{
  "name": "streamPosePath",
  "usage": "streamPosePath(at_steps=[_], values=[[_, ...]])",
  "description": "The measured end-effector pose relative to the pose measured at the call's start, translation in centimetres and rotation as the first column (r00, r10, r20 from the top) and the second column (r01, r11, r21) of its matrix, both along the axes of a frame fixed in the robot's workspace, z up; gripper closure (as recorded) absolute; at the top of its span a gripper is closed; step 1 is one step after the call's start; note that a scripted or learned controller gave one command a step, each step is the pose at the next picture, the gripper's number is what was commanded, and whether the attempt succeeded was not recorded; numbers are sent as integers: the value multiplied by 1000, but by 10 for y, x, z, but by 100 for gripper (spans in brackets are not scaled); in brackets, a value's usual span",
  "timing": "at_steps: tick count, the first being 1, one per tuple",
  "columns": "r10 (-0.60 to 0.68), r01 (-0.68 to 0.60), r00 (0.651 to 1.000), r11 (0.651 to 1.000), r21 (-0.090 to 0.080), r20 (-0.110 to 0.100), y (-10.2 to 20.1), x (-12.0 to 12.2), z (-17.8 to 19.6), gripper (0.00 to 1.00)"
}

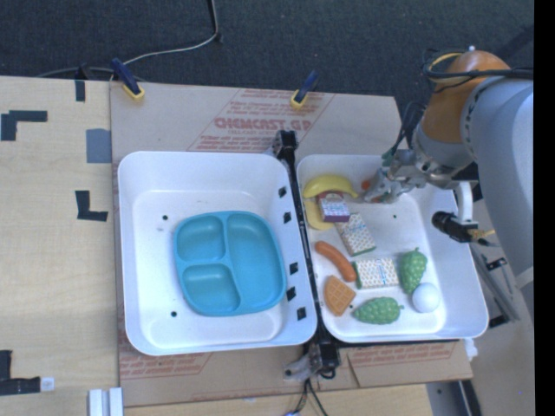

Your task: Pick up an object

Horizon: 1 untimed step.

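- The fingers of the gripper (381,189) are too small and blurred to read: I cannot tell how far apart they are or whether anything sits between them.
- The gripper hangs at the upper middle of the right bin (451,319), just right of the banana (328,185), a smooth curved yellow shape.
- Beside the banana lies a small boxy carton (335,207) with a purple label, touching it.
- Below it are two flat speckled packets (355,234) (377,273), a glossy orange carrot (335,261), and a ridged tan waffle (337,295).
- Lower right of the bin: two bumpy green vegetables (412,268) (378,310) and a smooth white ball (425,297).
- The left bin (139,180), glossy white plastic, holds a matte blue plate (230,261) with three compartments.
- Both bins rest on brown cardboard (243,124) with red print.
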<state>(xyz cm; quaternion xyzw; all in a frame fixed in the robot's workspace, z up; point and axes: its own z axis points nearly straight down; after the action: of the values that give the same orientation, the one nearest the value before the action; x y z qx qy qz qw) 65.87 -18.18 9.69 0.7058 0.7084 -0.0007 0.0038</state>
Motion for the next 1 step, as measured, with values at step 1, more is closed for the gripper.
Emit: streamPosePath(at_steps=[1], values=[[-3, 3, 1000, 1000, 4, -2, -3, -35, 89, 100]])
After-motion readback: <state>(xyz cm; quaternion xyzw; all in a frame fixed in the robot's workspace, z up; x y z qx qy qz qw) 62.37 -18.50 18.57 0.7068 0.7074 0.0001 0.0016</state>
